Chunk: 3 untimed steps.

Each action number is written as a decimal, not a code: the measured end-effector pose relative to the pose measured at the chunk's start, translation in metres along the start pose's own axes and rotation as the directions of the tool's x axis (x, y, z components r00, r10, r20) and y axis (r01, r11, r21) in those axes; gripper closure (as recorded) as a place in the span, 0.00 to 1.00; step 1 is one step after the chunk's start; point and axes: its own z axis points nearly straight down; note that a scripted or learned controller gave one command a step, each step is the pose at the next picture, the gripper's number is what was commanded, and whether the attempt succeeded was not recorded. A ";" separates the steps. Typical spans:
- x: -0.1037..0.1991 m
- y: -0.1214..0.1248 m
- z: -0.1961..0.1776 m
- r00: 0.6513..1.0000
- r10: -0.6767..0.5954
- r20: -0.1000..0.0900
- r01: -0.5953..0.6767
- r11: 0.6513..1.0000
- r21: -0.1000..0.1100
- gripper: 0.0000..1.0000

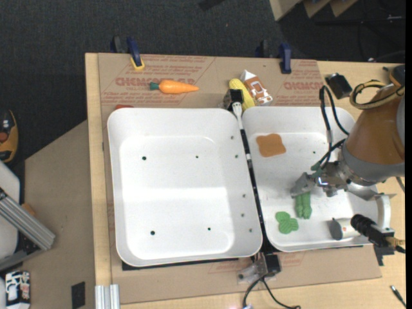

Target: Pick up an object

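The gripper point(308, 187) hung low in the right bin point(293, 124), its fingers spread slightly, gripping nothing, just above a green toy point(302, 206). A second green piece point(286, 223) lay at seven o'clock from it, an orange patch point(271, 145) at eleven.

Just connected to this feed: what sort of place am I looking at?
Likely a robotics lab test bench: two white bins on a clamped cardboard sheet, toy food such as a carrot, loose cables, and dark carpet.
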 end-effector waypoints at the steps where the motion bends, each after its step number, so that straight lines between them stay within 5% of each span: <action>1: 0.020 -0.011 0.031 1.000 -0.005 -0.002 0.005 1.000 -0.004 0.00; 2: 0.019 -0.009 0.019 1.000 -0.004 0.001 0.004 1.000 -0.011 1.00; 3: 0.082 0.030 -0.077 1.000 -0.013 0.002 0.013 1.000 -0.020 1.00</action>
